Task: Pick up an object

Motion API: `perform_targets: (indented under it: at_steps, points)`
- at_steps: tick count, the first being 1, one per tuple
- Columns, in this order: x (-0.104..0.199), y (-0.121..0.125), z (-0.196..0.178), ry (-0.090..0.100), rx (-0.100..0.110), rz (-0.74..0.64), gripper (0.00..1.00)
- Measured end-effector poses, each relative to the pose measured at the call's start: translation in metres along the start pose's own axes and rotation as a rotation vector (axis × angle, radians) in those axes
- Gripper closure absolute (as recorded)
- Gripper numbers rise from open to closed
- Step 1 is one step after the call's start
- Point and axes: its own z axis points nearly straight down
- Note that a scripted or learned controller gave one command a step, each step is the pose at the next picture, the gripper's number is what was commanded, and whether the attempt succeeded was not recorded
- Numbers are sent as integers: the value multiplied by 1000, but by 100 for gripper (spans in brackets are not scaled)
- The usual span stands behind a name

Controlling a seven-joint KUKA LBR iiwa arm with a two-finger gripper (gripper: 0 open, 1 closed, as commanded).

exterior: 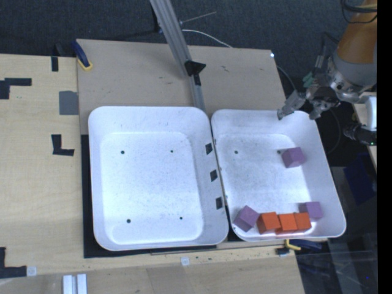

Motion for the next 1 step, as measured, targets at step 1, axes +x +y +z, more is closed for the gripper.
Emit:
perform_targets:
  at_steps: [1]
  points:
    - [-21, -19, 140, 1, -3, 0, 0]
